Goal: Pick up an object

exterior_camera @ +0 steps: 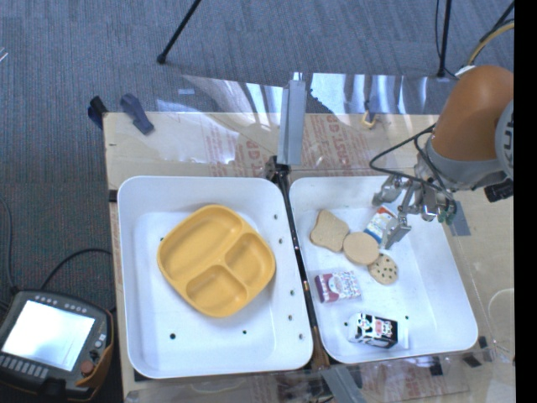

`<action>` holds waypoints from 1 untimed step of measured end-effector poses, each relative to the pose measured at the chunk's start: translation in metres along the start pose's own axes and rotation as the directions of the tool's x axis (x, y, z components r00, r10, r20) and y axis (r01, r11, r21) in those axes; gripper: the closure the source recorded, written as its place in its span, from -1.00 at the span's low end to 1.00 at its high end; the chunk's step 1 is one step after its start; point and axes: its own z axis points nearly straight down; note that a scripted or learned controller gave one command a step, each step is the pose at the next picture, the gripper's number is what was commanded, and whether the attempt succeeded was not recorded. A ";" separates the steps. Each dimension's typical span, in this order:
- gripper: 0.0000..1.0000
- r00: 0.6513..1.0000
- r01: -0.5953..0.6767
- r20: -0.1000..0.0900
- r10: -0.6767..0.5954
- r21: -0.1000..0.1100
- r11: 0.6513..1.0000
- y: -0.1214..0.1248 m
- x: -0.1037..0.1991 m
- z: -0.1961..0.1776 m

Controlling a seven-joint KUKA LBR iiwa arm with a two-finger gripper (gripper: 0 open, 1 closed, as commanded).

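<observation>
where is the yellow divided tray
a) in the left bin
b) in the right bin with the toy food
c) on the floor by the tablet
a: the yellow divided tray lies inside the left bin, while the bread slice and chocolate chip cookie are in the right bin.

My arm point(474, 124) reaches in from the right, its orange band uppermost in the view, bulging just above the wrist, with the grey wrist tucked below it. From there the gripper point(401, 217) hangs down and to the left, cables looping beside it. I see its fingers point(396, 232) spread apart, nothing between them.
</observation>
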 end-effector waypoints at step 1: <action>-1.00 0.917 -0.398 0.005 0.398 0.000 0.917 0.010 0.039 0.065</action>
